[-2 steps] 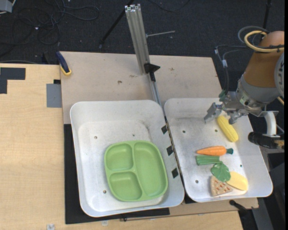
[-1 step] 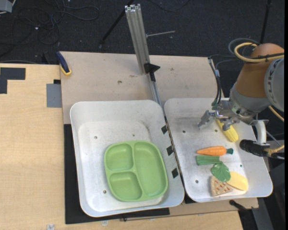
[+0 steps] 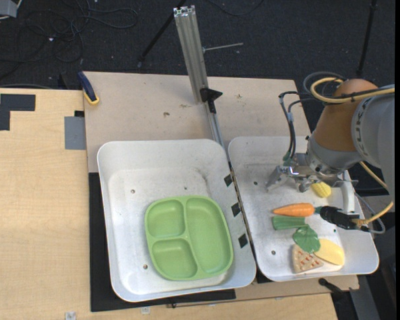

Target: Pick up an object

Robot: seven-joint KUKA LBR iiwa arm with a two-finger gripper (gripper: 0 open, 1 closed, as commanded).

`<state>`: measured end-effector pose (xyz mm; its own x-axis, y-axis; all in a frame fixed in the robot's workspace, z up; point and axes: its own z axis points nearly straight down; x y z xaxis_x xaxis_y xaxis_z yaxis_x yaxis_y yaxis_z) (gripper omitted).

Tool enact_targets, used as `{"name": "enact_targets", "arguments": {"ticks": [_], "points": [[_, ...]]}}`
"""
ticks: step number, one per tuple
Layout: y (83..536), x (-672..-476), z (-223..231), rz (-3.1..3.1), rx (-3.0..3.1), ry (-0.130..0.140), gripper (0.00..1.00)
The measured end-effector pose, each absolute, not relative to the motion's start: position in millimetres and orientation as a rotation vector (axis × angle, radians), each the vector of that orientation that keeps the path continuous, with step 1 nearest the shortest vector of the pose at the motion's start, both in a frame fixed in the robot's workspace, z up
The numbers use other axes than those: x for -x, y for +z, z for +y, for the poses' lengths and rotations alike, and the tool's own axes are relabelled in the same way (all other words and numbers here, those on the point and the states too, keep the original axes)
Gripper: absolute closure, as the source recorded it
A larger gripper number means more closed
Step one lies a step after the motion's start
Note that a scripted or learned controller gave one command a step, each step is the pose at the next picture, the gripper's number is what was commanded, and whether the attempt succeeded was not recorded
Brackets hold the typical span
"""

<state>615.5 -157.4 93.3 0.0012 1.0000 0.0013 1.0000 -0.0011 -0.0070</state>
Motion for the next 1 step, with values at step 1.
{"name": "enact_targets", "arguments": {"ticks": [1], "points": [[106.6, -616.3, -158.4, -2.216, 2.223, 0.003, 1.0]]}}
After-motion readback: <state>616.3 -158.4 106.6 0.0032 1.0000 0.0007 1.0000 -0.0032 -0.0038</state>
